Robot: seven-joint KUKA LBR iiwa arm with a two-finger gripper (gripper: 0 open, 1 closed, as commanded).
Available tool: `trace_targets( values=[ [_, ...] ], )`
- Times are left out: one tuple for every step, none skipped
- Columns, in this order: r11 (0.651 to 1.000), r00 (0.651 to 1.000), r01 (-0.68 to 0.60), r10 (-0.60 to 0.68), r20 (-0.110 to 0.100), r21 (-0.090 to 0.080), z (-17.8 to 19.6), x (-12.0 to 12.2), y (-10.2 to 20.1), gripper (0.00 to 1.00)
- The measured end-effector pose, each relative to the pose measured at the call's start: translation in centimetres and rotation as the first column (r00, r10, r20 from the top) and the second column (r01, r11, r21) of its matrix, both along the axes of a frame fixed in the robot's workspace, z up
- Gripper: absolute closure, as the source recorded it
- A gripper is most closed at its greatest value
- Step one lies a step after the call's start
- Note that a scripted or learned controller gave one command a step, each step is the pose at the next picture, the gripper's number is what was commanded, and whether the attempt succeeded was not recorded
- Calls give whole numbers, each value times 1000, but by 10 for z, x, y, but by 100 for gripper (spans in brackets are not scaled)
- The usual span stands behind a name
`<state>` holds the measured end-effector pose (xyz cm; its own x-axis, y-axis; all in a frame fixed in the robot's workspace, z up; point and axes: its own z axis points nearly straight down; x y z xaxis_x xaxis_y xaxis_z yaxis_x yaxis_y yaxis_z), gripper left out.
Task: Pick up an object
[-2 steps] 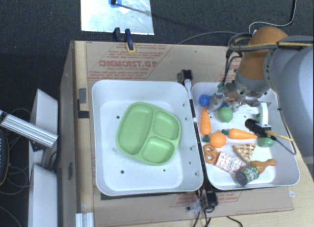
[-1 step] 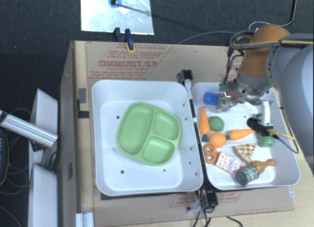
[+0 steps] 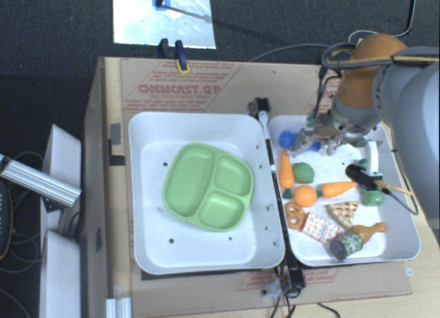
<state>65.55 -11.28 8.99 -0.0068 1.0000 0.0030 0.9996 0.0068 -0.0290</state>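
- Your pincer (image 3: 317,139) hangs over the far left part of the right bin (image 3: 407,242), with the arm coming in from the right.
- You cannot tell from this angle whether the pincer is wide or narrow, and nothing can be seen held in it.
- The things you could pick all lie in the right bin. A blue ball (image 3: 287,139) sits just left of the pincer, near the bin's far left corner.
- Below the ball, a small carrot (image 3: 285,168) lies along the left wall, with a green ball (image 3: 303,172) just beside it.
- An orange ball (image 3: 304,195) sits nearer you, and a second carrot (image 3: 338,189) points away from it to the right.
- Along the near side you have a pretzel (image 3: 294,214), a patterned packet (image 3: 319,227), a waffle wedge (image 3: 343,211), a small can (image 3: 346,244) and a drumstick (image 3: 369,230).
- The can and the drumstick touch.
- The left bin (image 3: 148,244) holds a green divided plate (image 3: 207,186), lying flat and turned at a slant.
- Both bins rest side by side on the tabletop (image 3: 180,88).
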Motion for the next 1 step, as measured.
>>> trace_targets(
  values=[
    [1000, 1000, 3, -3, 2, -5, -9, 1, 19, 0]
  ],
)
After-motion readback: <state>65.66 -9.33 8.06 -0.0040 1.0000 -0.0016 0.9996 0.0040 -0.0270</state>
